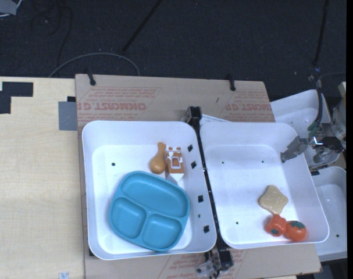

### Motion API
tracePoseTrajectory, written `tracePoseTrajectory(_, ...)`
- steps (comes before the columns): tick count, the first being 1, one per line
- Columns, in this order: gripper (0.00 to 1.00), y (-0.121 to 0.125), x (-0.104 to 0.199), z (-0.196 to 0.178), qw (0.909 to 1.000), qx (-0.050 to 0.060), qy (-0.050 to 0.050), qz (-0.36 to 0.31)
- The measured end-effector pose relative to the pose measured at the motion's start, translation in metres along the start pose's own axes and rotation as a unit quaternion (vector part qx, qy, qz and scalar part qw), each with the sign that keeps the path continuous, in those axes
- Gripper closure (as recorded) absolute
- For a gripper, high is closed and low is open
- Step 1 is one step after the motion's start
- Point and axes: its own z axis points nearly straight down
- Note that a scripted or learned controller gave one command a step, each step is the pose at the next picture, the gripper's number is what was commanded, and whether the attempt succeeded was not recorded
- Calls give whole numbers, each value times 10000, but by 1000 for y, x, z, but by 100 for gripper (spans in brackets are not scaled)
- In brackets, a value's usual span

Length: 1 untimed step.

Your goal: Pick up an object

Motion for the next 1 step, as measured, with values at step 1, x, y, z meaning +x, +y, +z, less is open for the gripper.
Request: tracePoseTrajectory(1,0,9,-4,55,10000,15,4,1)
